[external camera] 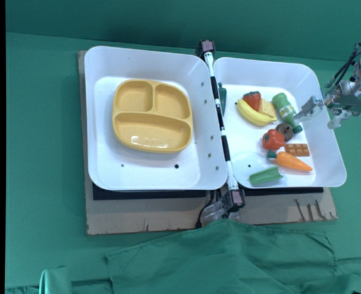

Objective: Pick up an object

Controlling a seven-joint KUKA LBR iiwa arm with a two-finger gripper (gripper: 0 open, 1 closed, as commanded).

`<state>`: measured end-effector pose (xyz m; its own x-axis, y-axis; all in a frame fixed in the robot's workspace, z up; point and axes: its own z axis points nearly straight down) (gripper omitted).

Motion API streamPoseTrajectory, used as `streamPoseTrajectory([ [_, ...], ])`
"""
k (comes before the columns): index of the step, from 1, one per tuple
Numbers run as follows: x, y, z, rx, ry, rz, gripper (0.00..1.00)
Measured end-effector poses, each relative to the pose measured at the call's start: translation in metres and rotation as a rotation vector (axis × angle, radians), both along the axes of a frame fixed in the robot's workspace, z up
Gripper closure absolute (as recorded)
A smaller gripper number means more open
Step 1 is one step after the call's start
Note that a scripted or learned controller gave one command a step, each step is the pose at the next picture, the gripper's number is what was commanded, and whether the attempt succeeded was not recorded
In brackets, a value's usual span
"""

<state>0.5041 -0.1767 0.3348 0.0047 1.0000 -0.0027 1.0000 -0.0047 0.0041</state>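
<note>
At the right edge of the right white bin, the robot's metal two-finger gripper hangs with its fingers spread apart and nothing between them. It seems ready to drop onto a toy. Nearest is the green plastic bottle, then the yellow banana, red pepper and orange carrot.

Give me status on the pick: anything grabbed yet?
Done: the arm has reached the right bin; the gripper hovers at its right edge beside the green bottle. In hand: nothing visible between its fingers. Left: the whole grasp and lift; banana, carrot and the other toys lie in the bin.
</note>
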Motion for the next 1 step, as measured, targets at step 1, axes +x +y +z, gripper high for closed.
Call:
streamPoseTrajectory([
  [1,0.0714,-0.0101,0.0248,-0.003,-0.007,0.004,0.00],
])
